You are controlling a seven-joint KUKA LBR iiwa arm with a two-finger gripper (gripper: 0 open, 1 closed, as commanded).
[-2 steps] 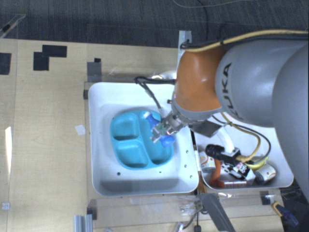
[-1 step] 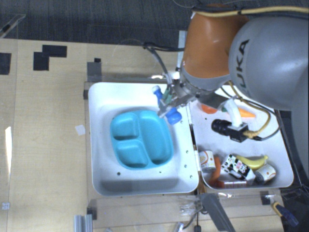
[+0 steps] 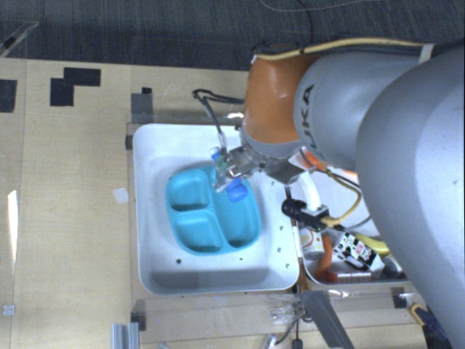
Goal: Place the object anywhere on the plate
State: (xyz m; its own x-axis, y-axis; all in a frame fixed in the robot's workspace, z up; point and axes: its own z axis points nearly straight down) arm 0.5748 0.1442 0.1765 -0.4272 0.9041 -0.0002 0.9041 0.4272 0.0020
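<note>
My gripper [image 3: 227, 171] hangs over the left bin [image 3: 149, 217], above the blue plate [image 3: 211, 209], at the plate's far edge where the long right compartment begins. Fingers are small and blurred against the plate; can't tell if they're apart or closed. A small blue object [image 3: 236, 191] sits right under the fingertips, at the far end of the plate's long right compartment. It looks like it touches or nearly touches the fingertips, but I can't tell whether it's between them or resting on the plate surface.

Plate: three compartments, two smaller ones on the left side stacked far and near, one long one on the right side. It lies roughly central in the left bin, tilted slightly, closer to the bin's right wall than to its left wall.

My orange band [image 3: 272, 100] and grey arm [image 3: 392, 122] cover the far right corner of the left bin and most of the right bin [image 3: 309, 264]. In the right bin's visible near strip: a red item [image 3: 327, 257], a yellow item [image 3: 379, 248], a white patterned piece [image 3: 352, 249], jumbled together near the bin's left wall. A black cable [image 3: 207, 107] loops from my wrist over the far wall of the left bin.
</note>
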